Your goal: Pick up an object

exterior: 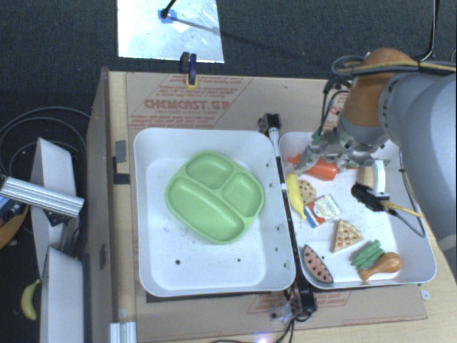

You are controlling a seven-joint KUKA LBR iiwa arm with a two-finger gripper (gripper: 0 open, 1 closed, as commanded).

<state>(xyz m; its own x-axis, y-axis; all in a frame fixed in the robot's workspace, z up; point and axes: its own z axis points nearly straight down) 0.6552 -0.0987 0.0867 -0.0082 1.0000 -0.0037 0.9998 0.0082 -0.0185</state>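
My gripper (312, 158) is low over the far left part of the right bin (421, 263). It sits right over an orange-red toy (325, 169), whose left end it covers. Whether it grips the toy is hidden by the wrist above. Close by in the same bin lie a yellow banana (293, 191), a round cookie (307, 190) and a small printed carton (325, 209). Nearer the front are a pizza slice (346, 235), a watermelon slice (315, 264), green beans (368, 252) and a chicken drumstick (383, 265).
The left bin (153, 263) holds a green divided plate (214, 196). A black divider with a clamp (271, 125) runs between the bins. The grey arm (421, 120) covers the right bin's far right corner. Cables and a metal rail (39, 195) lie left of the bench.
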